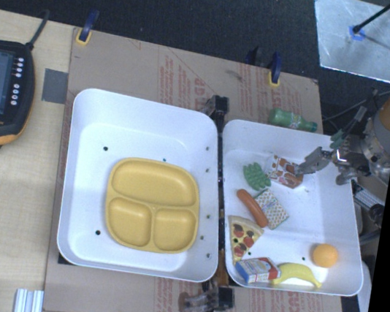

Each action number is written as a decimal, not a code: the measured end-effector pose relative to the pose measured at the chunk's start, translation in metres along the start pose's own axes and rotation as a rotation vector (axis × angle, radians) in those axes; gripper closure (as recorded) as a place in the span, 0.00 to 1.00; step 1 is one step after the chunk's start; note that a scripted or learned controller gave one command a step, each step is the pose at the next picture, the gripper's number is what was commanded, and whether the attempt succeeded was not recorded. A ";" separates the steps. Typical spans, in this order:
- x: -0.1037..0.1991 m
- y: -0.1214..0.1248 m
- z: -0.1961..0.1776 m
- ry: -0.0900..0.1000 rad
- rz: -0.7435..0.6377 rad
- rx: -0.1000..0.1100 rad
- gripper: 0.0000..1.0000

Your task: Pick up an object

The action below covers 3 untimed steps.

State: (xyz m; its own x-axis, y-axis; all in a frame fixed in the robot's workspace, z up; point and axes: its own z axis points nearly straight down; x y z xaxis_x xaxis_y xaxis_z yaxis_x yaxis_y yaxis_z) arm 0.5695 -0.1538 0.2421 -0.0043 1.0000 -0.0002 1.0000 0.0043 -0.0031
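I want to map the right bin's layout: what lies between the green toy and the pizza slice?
In the camera view, a red-orange hot dog lies aslant between the green knobbly toy and the triangular pizza slice, with a speckled grey block beside it.

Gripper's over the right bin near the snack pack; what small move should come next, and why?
Probably lower a little onto the snack pack. The gripper sits at its upper right edge with nothing visibly held, and the pack lies apart from the green toy and hot dog, so it is the nearest target.
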 end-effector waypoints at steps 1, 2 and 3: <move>0.060 0.005 0.107 0.000 -0.002 0.003 0.00; 0.059 0.038 0.144 -0.001 -0.001 0.000 0.00; 0.046 -0.002 0.151 -0.001 0.000 0.001 0.00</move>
State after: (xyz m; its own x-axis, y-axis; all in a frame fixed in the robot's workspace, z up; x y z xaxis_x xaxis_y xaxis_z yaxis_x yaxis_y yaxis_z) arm 0.5668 -0.1075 0.0913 -0.0048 1.0000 -0.0008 1.0000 0.0048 -0.0044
